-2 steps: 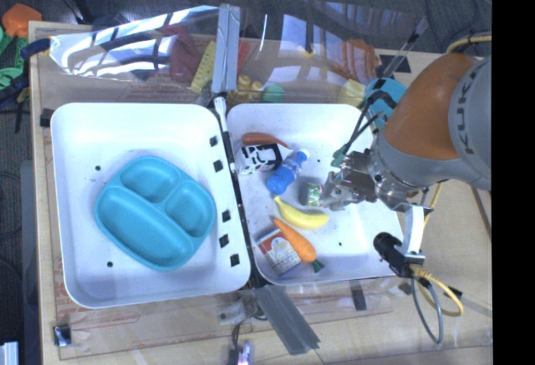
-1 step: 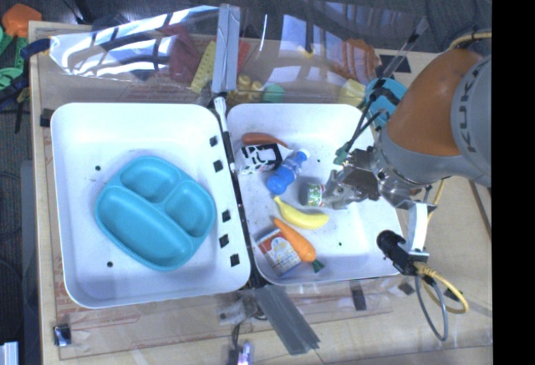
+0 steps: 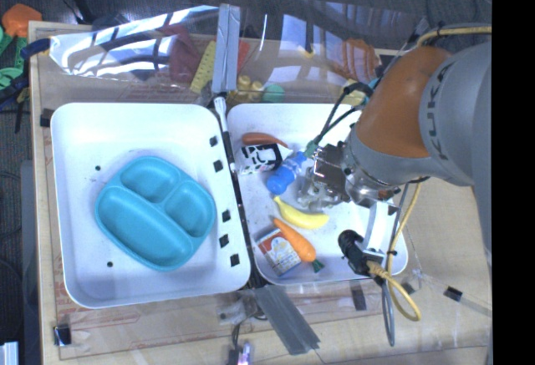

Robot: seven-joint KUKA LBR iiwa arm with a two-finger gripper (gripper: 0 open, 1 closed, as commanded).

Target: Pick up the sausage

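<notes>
The bench carries two shallow white bins side by side. The left bin (image 3: 75,146) holds a blue sectioned plate (image 3: 155,210) with three compartments, lying near the bin's centre. The right bin (image 3: 251,267) holds the loose items. The sausage (image 3: 263,139), a short reddish-brown piece, lies near the upper left corner of the right bin, just above a small black-and-white object (image 3: 261,156). Below and to the right of these sits a blue rounded item (image 3: 281,180). A yellow banana (image 3: 303,217) lies further down, near the middle of the bin, with an orange carrot (image 3: 296,241) just below it and a small printed packet (image 3: 280,256) touching the carrot's lower left side. The arm (image 3: 418,117) reaches in from the right over the right bin. The gripper (image 3: 319,184) is positioned above the banana and beside the blue rounded item, apart from the sausage. The opening state of the gripper cannot be determined from this view.
</notes>
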